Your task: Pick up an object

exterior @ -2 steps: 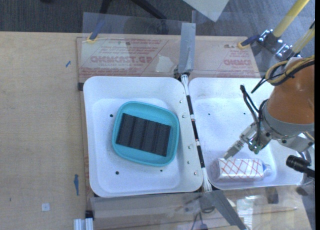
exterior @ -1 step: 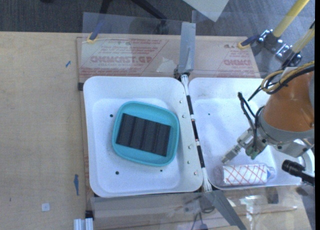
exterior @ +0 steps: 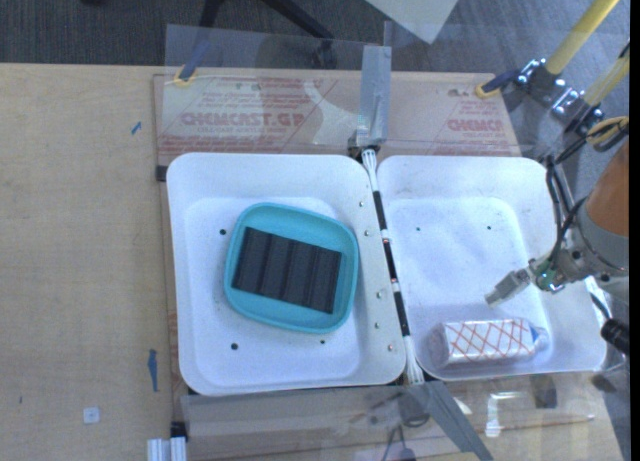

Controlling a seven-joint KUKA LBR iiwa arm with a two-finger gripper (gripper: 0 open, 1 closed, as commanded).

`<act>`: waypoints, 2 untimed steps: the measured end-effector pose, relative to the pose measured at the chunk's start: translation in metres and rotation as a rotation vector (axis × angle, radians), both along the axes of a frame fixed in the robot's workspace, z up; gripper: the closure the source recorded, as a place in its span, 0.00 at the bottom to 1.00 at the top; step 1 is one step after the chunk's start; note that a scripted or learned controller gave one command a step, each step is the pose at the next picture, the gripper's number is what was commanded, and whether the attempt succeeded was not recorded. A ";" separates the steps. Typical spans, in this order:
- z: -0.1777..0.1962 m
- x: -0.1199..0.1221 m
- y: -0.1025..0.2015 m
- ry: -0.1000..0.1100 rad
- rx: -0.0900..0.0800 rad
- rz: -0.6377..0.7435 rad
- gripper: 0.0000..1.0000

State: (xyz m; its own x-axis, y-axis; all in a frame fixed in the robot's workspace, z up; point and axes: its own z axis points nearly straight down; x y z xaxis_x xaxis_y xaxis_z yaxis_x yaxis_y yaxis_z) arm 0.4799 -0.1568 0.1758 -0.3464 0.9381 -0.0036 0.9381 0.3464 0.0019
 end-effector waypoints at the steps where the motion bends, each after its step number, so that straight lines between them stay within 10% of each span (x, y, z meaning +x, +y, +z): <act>1: -0.073 0.000 -0.034 0.000 0.001 0.042 0.00; 2: -0.035 0.003 -0.062 0.000 0.000 -0.202 0.00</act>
